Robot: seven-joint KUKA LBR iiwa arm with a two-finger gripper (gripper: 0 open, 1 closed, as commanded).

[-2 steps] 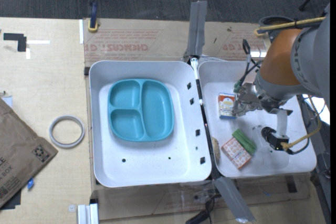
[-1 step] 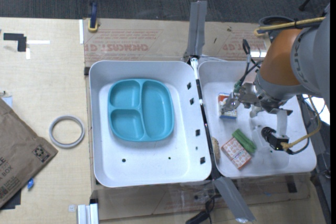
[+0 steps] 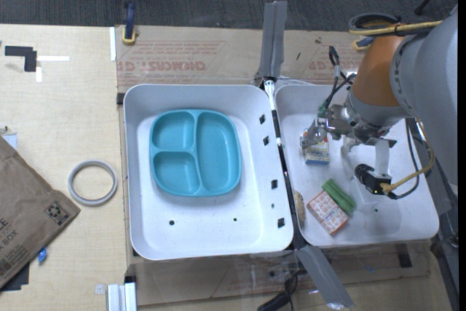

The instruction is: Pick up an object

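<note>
Inside the right bin (image 3: pixel 408 226), jaws (image 3: pixel 318 136) apparently grip a small box (image 3: pixel 316 151).

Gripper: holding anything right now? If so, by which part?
Cannot tell. The gripper sits low over a small multicoloured object in the right bin, right at its top edge, but no grasp is visible.

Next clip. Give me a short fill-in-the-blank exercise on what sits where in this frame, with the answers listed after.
1. The teal divided plate lies in the ____ bin of the camera view.
2. The plate is divided into ____ compartments.
3. The roll of tape lies on the bench, ____ the bins.
4. The green object and the red-patterned box lie in the same bin as the ____.

Missing words: left; three; outside; end effector
</note>
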